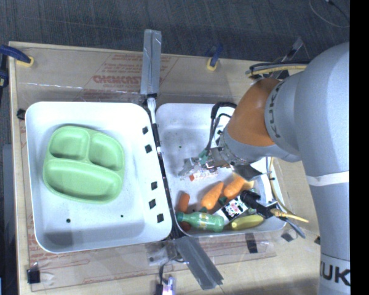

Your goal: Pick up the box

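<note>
Box, small, white card with red print [201, 174], is lying flat in the middle of the right white bin [172, 121], just left of and beneath the gripper [214, 160]. Gripper is hanging low over it from the right; whether it is gripping anything cannot be told. Orange carrots [212, 193], a green plastic bottle [202, 220] and a yellow item [247, 222] are crowding the near end. Far left, a green sectioned tray [85, 162] is sitting in the left white bin [37, 226].
</note>
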Motion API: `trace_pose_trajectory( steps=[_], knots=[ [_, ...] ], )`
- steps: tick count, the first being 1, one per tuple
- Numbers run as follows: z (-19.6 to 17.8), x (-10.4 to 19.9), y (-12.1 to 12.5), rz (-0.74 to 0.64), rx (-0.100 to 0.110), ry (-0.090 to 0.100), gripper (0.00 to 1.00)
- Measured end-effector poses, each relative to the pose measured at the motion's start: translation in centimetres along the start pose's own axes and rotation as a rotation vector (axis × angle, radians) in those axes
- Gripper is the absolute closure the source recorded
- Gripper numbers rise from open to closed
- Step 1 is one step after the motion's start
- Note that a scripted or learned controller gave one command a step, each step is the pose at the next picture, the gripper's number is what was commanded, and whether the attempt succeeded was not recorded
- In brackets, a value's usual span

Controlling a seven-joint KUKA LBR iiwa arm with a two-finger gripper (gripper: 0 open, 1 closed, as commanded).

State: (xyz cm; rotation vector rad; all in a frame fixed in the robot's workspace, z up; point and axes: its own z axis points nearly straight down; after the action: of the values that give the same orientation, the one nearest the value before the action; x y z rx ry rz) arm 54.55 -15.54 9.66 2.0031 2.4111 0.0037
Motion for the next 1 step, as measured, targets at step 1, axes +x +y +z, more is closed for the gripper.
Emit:
trace_pose_trajectory(
  steps=[1],
  knots=[
    [-1.15, -0.06, 0.22, -0.005, -0.004, -0.003, 1.00]
  ],
)
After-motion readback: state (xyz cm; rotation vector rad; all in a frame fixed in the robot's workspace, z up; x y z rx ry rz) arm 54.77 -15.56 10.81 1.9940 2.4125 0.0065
